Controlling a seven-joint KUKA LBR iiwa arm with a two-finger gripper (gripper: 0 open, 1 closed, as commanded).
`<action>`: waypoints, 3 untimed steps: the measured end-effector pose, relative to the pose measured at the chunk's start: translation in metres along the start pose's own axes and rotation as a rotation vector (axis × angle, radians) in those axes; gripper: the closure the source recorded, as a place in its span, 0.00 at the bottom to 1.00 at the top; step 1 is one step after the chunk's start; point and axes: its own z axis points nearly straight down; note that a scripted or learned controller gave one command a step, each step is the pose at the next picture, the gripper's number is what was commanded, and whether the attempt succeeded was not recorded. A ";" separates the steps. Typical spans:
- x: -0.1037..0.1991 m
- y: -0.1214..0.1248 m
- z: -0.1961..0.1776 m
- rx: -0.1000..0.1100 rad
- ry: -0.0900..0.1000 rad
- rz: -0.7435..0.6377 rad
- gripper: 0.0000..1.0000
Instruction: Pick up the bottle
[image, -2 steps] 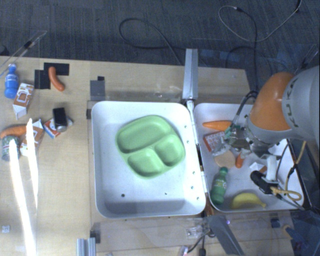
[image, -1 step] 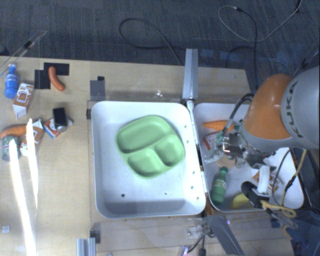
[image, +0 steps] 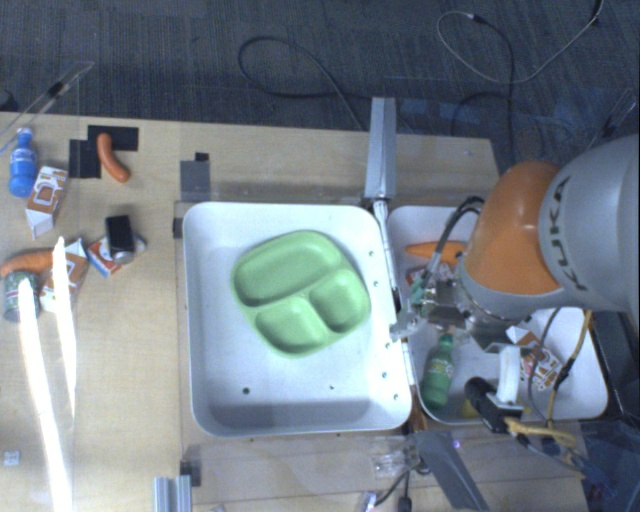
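A green bottle lies in the right bin, near its front left corner, with its cap pointing toward the back. My gripper hangs just behind and above the bottle's cap, under the grey arm with the orange band. Nothing shows between the gripper and the bottle, and they look apart. The arm hides much of the right bin.
An orange carrot lies at the back of the right bin, and a small carton to the bottle's right. The left bin holds a green divided plate. A blue bottle, cartons and sausages lie on the bench at far left.
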 end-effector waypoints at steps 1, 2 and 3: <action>-0.048 0.005 -0.001 -0.003 0.000 0.049 0.00; 0.009 0.000 0.000 -0.003 0.000 0.014 0.00; -0.062 0.006 -0.001 -0.004 -0.001 0.059 0.00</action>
